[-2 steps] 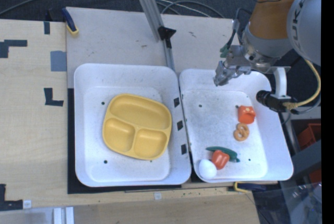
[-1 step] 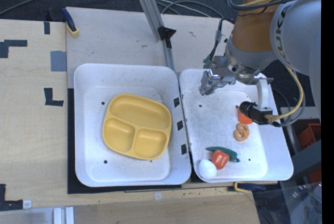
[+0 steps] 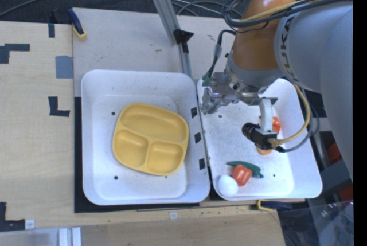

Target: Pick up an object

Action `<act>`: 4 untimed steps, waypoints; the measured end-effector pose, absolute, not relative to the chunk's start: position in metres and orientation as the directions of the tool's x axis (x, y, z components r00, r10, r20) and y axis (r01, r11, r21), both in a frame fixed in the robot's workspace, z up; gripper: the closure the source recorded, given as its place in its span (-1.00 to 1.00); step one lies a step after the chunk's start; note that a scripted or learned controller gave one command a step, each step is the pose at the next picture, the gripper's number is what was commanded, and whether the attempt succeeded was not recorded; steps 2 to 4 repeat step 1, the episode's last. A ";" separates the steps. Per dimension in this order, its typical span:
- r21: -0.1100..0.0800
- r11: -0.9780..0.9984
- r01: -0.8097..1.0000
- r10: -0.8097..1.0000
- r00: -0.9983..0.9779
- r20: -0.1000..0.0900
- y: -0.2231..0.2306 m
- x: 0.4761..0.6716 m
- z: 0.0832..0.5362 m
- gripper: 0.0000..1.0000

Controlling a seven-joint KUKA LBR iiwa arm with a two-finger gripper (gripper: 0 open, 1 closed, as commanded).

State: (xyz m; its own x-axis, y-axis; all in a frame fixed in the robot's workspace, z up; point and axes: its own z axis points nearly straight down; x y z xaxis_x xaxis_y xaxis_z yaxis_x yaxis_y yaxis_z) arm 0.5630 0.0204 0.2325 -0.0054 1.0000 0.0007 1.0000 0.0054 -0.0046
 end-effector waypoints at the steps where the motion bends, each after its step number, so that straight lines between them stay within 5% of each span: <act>1: -0.004 0.008 1.000 1.000 -0.008 0.002 0.071 0.538 0.240 1.00; 4: -0.004 0.008 1.000 1.000 -0.008 0.002 0.071 0.538 0.240 1.00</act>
